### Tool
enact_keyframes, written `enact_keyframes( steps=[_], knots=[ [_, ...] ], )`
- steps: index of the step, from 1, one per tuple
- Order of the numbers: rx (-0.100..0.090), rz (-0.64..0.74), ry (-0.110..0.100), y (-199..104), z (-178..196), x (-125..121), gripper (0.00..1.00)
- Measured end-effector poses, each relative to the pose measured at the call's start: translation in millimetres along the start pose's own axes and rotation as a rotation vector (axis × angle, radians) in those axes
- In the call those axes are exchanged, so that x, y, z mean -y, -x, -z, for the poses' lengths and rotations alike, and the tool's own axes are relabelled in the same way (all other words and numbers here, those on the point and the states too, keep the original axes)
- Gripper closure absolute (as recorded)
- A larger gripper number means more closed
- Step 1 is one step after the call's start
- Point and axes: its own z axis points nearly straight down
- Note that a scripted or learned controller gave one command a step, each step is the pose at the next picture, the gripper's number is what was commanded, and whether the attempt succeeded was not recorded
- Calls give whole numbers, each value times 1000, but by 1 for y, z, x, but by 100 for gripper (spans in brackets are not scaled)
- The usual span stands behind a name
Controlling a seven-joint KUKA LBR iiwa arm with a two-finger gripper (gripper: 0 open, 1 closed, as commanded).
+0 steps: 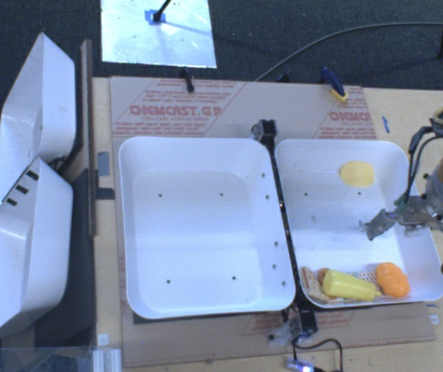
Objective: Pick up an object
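1. Gripper (379, 225): I see it low over the right bin (314, 208), at about 3 o'clock of the bin floor, reaching in from the right; I cannot tell whether its claw is spread or pressed together.
2. Yellow object (350, 286): smooth, elongated, long axis running 9 to 3 o'clock along the bin's near wall at 6 o'clock.
3. Orange object (393, 279): rounded, touching the yellow one's 3 o'clock end.
4. Pale yellow disc (357, 173): flat, oval, at 1 o'clock.
5. Left bin (198, 223): smooth white plastic.
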Motion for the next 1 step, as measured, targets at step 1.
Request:
enact_keyframes(
  steps=[1],
  knots=[
    [0, 5, 4, -73, -50, 21, 0]
  ],
)
